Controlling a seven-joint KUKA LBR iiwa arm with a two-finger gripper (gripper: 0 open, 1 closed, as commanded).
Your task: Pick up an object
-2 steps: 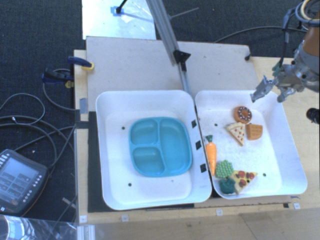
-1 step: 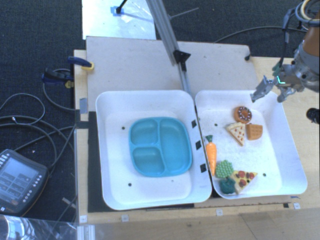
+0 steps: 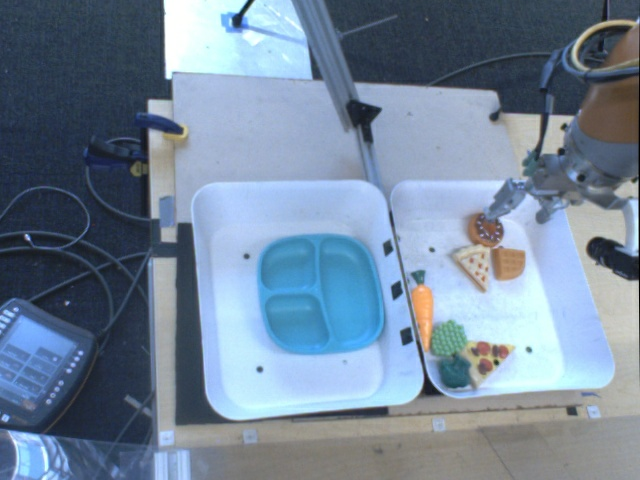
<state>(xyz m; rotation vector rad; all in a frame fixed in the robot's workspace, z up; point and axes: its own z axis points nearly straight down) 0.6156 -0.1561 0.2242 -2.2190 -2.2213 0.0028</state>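
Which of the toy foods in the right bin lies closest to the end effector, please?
The donut, right at the end effector; the pizza wedge and waffle lie farther.

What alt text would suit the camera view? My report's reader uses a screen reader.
A robot gripper hangs just above a toy donut in the right bin, which also holds a pizza slice, waffle and carrot. The left bin holds a blue divided plate.

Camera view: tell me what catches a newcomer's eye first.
The bright blue divided plate sits in the middle of the left bin. The right bin holds a scatter of toy food: a carrot, pizza slices, a donut. The gripper hangs just above the donut.
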